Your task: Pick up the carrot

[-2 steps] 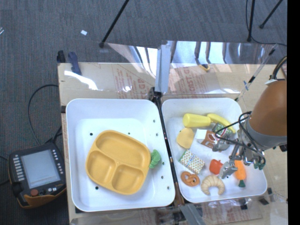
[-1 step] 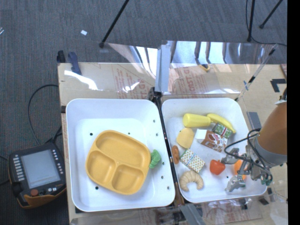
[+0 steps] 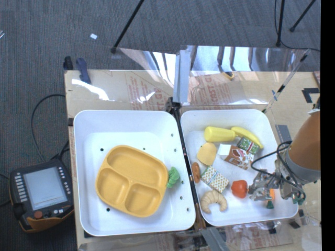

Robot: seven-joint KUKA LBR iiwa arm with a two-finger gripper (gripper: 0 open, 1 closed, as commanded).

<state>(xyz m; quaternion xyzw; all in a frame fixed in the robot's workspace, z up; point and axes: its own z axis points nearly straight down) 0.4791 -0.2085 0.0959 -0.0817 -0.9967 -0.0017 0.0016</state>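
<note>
I am reaching low into the right bin [image 3: 261,120] because the carrot [image 3: 271,195] is lying by its near right corner, beside the tomato [image 3: 239,189]; my jaws [image 3: 264,191] are hovering at it, and I cannot tell whether they are parted.

We see the bench [image 3: 110,95], brown board under clear sheeting, carrying two white bins side by side, touching at the middle: the left bin [image 3: 84,140] and the right bin [image 3: 264,120]. A clear panel [image 3: 209,61] stands at its far edge.
</note>
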